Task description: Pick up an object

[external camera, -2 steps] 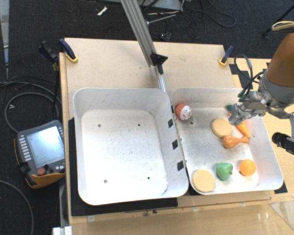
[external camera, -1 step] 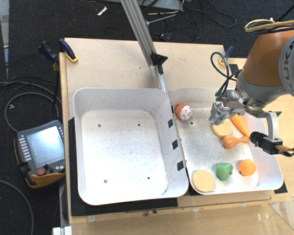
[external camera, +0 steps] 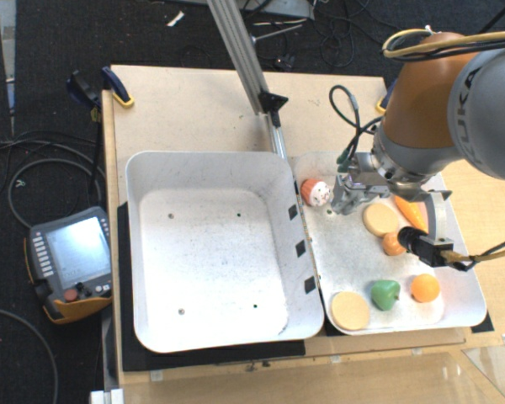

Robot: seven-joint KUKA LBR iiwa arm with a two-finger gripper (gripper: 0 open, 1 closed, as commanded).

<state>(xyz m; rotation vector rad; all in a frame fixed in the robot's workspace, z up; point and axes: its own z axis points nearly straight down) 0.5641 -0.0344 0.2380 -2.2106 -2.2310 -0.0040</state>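
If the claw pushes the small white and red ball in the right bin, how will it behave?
The white and red ball looks round, so it would probably roll away when nudged. It lies near the right bin's left wall, which may stop it. Its small, smooth-looking surface could slip from the claw.

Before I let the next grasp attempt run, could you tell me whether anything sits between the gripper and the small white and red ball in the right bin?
Nothing visible does. The gripper hangs just right of the white and red ball, with bare right bin floor between them. The tan disc and the carrot lie on its far side.
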